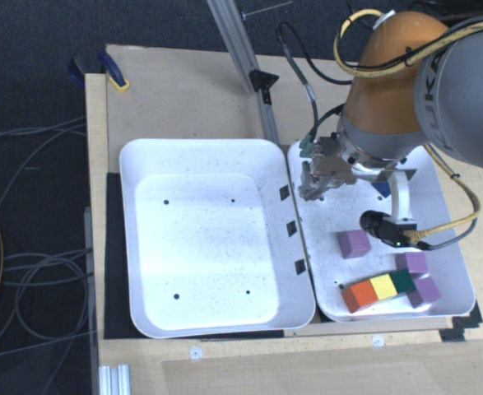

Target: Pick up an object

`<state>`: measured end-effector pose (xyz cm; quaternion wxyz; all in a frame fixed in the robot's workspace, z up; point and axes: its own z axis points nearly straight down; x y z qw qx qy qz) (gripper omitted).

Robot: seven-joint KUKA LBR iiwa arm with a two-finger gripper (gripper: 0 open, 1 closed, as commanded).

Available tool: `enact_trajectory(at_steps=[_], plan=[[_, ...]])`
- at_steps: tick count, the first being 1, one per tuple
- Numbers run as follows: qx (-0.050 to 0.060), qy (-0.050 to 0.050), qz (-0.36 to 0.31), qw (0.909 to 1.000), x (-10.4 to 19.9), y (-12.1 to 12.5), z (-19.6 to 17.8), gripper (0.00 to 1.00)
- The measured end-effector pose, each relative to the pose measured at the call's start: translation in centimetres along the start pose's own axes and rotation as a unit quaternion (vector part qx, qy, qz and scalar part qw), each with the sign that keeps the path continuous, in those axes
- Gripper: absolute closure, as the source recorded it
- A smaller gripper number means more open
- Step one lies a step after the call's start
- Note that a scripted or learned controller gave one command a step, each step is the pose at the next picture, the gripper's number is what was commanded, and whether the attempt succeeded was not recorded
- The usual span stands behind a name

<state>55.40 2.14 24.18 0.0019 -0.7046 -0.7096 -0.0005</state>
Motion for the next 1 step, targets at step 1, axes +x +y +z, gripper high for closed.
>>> enact_trajectory(at_steps=[1], plan=[[0.001, 0.000, 0.000, 1.0000, 5.32, -1.43, 1.01, 1.00]])
